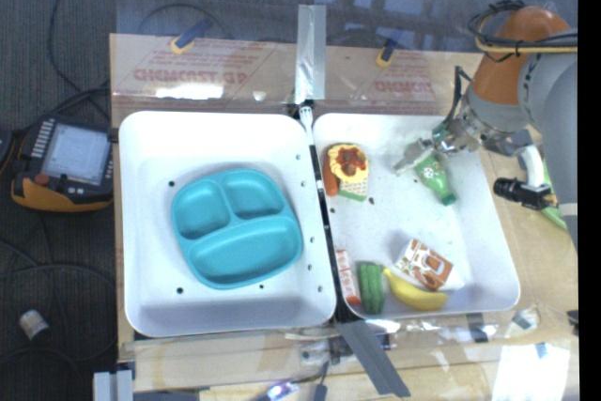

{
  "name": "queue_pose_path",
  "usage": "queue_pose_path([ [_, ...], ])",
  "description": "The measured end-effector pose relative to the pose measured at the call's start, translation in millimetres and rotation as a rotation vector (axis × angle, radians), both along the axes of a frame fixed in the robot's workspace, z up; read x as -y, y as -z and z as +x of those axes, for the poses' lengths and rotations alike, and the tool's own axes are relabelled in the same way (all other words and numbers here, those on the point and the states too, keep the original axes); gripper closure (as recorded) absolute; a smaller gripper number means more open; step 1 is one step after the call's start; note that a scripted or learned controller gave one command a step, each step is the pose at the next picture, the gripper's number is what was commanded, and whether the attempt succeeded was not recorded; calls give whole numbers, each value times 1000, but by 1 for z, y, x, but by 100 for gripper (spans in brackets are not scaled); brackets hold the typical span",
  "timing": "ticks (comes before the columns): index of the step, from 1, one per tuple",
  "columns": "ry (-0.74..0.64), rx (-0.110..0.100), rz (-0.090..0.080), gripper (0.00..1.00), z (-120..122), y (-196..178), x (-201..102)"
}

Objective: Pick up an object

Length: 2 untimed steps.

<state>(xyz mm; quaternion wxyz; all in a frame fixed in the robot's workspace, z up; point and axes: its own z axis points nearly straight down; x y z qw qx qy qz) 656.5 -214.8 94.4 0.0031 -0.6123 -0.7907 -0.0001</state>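
Your two-finger metal gripper [420, 155] over right white bin [488, 202], upper part, just beside small green bottle [438, 181]; jaws state you cannot tell. No label readable. Bin middle open; yellow banana [416, 293] at front edge.

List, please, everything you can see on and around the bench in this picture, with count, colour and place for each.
Bins: two, white, side by side on the bench.
Divided plate: one, turquoise, in the left bin.
Snack box: one, yellow with a red picture, upper left of the right bin.
Green bottle: one, green, upper right of the right bin, just under the gripper.
Carton: one, white and brown, lower part of the right bin.
Banana: one, yellow, beside the carton at the bin's lower edge.
Green vegetable: one, dark green, lower left of the right bin.
Handheld pendant: one, orange and black, on the floor at left.
Arm: one, grey with orange band, from the right.
Gripper: one, over the right bin.
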Motion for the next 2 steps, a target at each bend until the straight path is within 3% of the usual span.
queue_pose_path([
  [1,-3,-6,-5,100,-1,-4,0],
  [2,8,5,-6,100,-67,-118,9],
])
